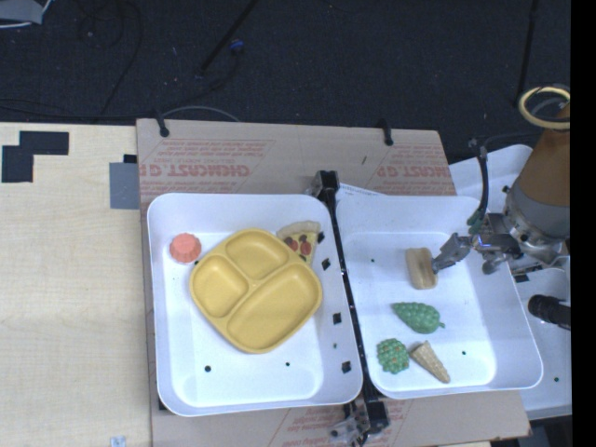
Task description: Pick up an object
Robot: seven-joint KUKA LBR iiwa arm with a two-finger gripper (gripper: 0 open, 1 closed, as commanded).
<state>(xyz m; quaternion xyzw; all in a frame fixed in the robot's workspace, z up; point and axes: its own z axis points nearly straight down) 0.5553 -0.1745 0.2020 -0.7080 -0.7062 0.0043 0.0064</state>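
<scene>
In the left bin (177,361) sit a pink round toy (185,247), a yellow divided plate (257,290) and a pizza slice toy (300,239). In the right bin (503,366), the tan bread piece (421,268) lies just left of my gripper (466,248), its long axis running roughly up-down in the view. My fingers look spread, pinching nothing. Below lie green grapes (416,317), a broccoli (392,355) and a cone (431,360).

The grey arm (545,180) (orange band up top) reaches leftward, tool (470,254) spread open.
</scene>
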